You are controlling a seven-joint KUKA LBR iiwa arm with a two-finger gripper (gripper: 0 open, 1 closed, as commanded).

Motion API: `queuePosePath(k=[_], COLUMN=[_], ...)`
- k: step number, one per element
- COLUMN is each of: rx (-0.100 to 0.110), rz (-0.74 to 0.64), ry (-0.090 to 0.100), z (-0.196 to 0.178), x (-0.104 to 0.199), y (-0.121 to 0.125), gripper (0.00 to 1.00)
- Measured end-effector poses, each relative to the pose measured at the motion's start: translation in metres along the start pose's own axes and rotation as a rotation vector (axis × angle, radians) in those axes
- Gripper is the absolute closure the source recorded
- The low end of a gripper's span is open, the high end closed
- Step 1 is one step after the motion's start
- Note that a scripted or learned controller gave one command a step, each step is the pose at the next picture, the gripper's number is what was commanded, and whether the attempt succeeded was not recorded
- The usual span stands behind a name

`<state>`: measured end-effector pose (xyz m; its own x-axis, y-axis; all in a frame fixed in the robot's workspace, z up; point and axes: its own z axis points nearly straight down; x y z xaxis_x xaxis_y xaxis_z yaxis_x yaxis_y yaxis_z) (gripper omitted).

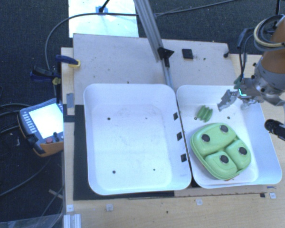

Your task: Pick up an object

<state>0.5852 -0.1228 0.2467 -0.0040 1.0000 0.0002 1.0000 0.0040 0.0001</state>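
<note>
In the right bin lies a large light-green lumpy toy with three dark round spots, filling the near half. A small darker green ribbed piece rests just beyond it, toward the bin's far left. My gripper hovers over the far part of the right bin, to the right of the ribbed piece and apart from it. Its two grey fingers are spread, with nothing between them. The grey arm with its orange band comes in from the upper right.
The left bin sits beside the right one, joined by small black clips along the shared edge. A slanted metal pole crosses the back board. A teach pendant and cables lie off the bench at left.
</note>
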Motion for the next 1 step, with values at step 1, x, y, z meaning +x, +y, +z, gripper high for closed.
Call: queuePosePath(k=[1], rx=[-0.002], rz=[0.0], ry=[0.0], z=[-0.0007], x=[0.0], y=[0.0004], gripper=[0.0])
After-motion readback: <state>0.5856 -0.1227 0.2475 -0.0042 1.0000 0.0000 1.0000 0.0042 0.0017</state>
